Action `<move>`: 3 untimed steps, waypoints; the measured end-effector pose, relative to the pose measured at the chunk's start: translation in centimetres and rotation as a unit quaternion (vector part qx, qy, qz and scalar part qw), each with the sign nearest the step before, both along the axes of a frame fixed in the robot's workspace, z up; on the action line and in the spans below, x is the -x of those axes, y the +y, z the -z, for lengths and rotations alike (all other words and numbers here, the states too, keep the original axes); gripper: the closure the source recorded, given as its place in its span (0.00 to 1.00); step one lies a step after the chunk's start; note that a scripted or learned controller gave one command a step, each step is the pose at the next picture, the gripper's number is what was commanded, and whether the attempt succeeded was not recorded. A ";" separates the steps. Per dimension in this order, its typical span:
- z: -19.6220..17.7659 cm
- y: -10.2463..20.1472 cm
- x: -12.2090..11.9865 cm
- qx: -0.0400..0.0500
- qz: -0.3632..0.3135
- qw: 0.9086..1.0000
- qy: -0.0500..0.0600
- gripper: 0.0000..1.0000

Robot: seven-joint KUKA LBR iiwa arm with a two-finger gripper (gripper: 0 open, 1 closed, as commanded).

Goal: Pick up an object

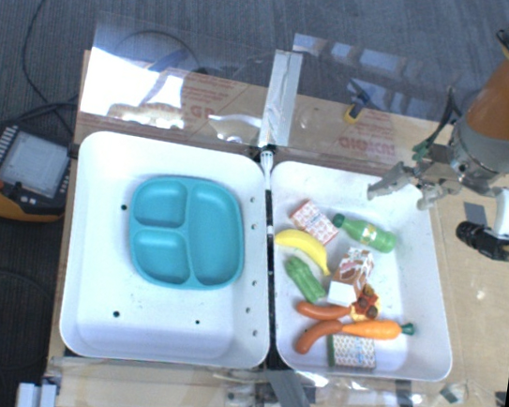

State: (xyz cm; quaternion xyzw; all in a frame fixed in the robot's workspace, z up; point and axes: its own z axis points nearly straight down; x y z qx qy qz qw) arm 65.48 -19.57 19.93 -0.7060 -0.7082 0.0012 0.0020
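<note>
The right bin [434,272] holds several toy foods: a green bottle [368,233], a banana [305,245], a red-and-white packet [314,220], a green cucumber [303,278], two red sausages [319,310], a carrot [370,330] and a small printed box [353,352]. My gripper [400,195] hangs over the bin's far right corner, above and behind the green bottle. Its fingers are spread open and there is nothing between them.
The left bin [89,296] carries a blue divided plate [186,231]. A raised wall between the two bins [265,256] runs front to back. Cardboard and a clear panel stand behind the bins. A yellow-and-black handheld device [22,173] lies on the floor at the left.
</note>
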 end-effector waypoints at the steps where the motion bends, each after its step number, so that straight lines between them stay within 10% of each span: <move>1: 9.4 -0.4 15.0 -0.002 -0.102 0.995 -0.002 0.00; 2: 8.6 -0.1 14.8 -0.004 -0.103 0.995 -0.001 1.00; 3: -0.3 5.8 12.5 0.000 -0.105 0.994 -0.001 1.00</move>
